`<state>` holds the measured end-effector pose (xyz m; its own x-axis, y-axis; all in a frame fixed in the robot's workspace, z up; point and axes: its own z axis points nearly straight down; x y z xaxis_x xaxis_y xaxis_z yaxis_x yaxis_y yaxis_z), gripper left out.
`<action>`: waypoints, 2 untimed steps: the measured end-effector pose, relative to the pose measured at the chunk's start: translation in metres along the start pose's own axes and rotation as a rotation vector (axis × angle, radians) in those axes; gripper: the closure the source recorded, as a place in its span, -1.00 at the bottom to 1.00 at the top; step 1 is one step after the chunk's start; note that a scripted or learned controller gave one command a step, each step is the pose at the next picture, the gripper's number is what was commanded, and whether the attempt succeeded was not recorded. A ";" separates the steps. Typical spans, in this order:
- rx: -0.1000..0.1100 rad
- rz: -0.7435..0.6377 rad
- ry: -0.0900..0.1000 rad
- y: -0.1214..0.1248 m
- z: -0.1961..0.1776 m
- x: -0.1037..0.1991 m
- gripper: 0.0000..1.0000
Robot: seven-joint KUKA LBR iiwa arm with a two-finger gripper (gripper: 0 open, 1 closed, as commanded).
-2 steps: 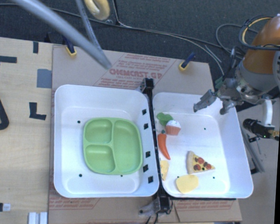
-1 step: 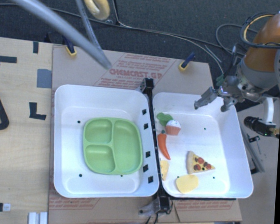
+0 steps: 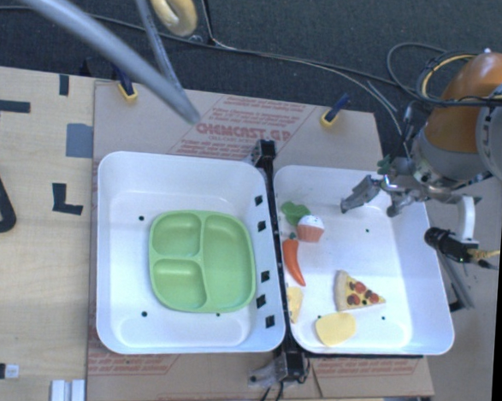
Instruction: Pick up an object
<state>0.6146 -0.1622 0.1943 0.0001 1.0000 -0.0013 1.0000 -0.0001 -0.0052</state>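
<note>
The right bin [image 3: 417,276] holds several toy foods. A pizza slice [image 3: 357,292] lies near its middle, with a yellow round piece [image 3: 335,328] in front of it. Along the left wall are an orange carrot [image 3: 293,260], a small red-and-white piece [image 3: 310,229], a green piece [image 3: 294,212] and a pale yellow piece [image 3: 293,303]. My gripper [image 3: 372,205] hangs over the bin's far right part, open, with nothing between its fingers. It is well apart from all the foods.
A green divided plate [image 3: 202,260] lies in the left bin [image 3: 120,229]. A black divider with clips [image 3: 270,239] runs between the bins. The arm's orange band [image 3: 468,99] rises at the right. Grey poles [image 3: 108,40] cross the top left.
</note>
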 end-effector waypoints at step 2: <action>0.001 0.000 0.000 -0.011 0.095 -0.004 -1.00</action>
<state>0.6030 -0.1667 0.0998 -0.0002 1.0000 -0.0014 1.0000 0.0002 -0.0064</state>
